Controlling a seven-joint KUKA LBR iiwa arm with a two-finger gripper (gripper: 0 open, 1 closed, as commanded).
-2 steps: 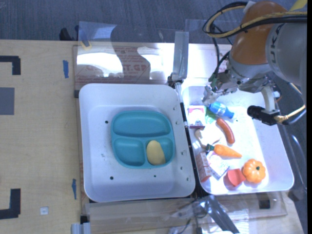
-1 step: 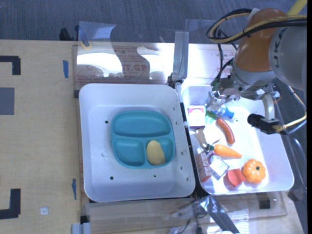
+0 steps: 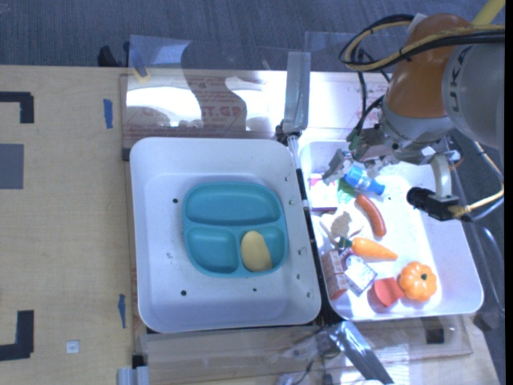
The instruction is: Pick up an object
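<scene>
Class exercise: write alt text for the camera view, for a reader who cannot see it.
A grey and orange robot arm lowers its gripper over the right bin of toy food: sausage, carrot, pumpkin. The left bin holds a teal tray bearing a yellow potato.

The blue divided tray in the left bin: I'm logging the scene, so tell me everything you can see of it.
The blue divided tray looks like smooth teal plastic with rounded corners. It has three compartments: one long one along the far side and two smaller ones nearer the camera. It lies flat near the middle of the left white bin. A yellow potato-like object rests in its near right compartment.
</scene>
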